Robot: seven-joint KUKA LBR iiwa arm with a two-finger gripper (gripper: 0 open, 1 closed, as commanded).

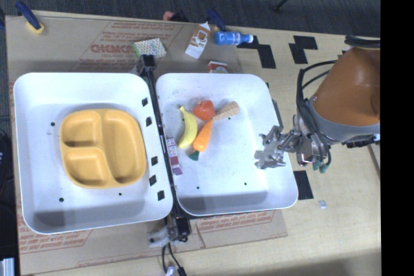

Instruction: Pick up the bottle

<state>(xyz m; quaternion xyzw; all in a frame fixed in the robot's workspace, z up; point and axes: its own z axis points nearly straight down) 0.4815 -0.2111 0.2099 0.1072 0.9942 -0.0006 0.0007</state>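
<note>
A small blue bottle (229,39) lies on its side on the bench, beyond the far rim of the right bin (278,187). My gripper (264,149) hangs over the right side of that bin, close to its right wall. Its two fingers (267,137) are spread apart, pointing left, with nothing between them. The bottle lies well up and to the left of the gripper, outside both bins.
In the right bin a banana (187,128), a tomato (204,109), a carrot (202,136) and a beige stick (226,112) cluster at centre left. The left bin (26,139) holds a yellow divided plate (102,147). A small carton (197,41) and a patterned packet (149,46) lie near the bottle.
</note>
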